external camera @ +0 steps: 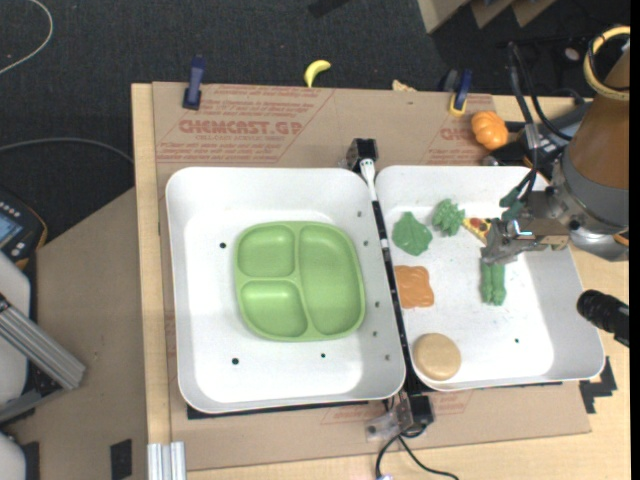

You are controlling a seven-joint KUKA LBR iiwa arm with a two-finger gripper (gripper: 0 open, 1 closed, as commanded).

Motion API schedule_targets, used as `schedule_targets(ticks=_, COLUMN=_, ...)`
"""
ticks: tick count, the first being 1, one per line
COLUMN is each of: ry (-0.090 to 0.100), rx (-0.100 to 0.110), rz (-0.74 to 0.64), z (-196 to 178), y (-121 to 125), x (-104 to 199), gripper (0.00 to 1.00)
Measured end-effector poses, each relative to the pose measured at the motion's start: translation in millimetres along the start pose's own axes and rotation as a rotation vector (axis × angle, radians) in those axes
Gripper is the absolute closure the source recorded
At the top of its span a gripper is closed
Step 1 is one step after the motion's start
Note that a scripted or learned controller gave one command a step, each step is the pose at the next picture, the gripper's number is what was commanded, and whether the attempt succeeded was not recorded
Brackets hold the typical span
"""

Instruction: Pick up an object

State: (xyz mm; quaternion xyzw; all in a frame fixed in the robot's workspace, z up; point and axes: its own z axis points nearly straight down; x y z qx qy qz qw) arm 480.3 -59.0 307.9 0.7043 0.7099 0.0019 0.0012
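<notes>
Near edge of the shallow white right bin (545, 328): round tan bun-shaped toy (437, 356), then a flat orange slab (413, 286). Farther back, the hand (496, 255) sits low over the top end of a long green plastic piece (493, 286), the likely target. Cannot tell its opening or whether it has a hold. Step: grasp approach. Next: close squarely, lift straight.

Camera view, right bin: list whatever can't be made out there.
1. Small red-and-yellow thing: too small to name, and partly covered by the gripper.
2. Long green piece: its upper end is hidden under the gripper, so contact between them cannot be judged.
3. Arm: cut off by the view's right edge.
</notes>
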Motion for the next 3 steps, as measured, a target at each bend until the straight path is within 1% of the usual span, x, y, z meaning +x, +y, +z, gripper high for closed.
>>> schedule_targets(ticks=1, ry=0.000, rx=-0.004, rz=0.000, z=-67.2, y=0.7, x=56.8, gripper=1.00)
schedule_targets(ticks=2, ry=0.002, rx=-0.001, rz=-0.002, z=-101.4, y=0.9, x=129.1, gripper=1.00)
schedule_targets(ticks=3, ry=-0.001, rx=0.000, rz=0.006, z=-110.1, y=1.3, x=124.5, gripper=1.00)
